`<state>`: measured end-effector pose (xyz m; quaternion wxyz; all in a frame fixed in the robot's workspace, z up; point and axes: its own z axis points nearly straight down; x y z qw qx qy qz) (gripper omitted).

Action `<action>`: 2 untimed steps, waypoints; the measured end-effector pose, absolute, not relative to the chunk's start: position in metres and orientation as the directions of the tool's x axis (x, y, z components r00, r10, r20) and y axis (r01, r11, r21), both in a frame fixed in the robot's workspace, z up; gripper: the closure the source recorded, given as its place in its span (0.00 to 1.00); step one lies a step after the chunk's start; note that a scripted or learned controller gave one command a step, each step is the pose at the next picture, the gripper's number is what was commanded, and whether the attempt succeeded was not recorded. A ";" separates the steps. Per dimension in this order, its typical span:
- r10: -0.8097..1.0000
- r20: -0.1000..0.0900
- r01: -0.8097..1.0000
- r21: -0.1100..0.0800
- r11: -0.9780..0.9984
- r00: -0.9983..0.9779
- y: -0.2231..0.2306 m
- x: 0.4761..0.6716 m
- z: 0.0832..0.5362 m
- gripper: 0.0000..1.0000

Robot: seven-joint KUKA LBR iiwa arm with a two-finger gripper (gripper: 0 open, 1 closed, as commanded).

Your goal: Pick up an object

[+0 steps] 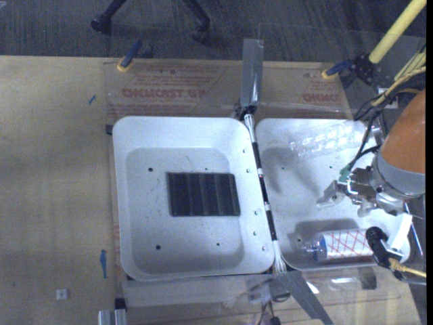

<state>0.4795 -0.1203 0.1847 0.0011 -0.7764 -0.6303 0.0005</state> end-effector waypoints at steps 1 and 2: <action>0.994 0.000 0.994 0.009 -0.111 0.111 -0.106 0.482 0.088 0.00; 0.991 -0.001 0.991 0.009 -0.130 0.130 -0.134 0.549 0.088 0.00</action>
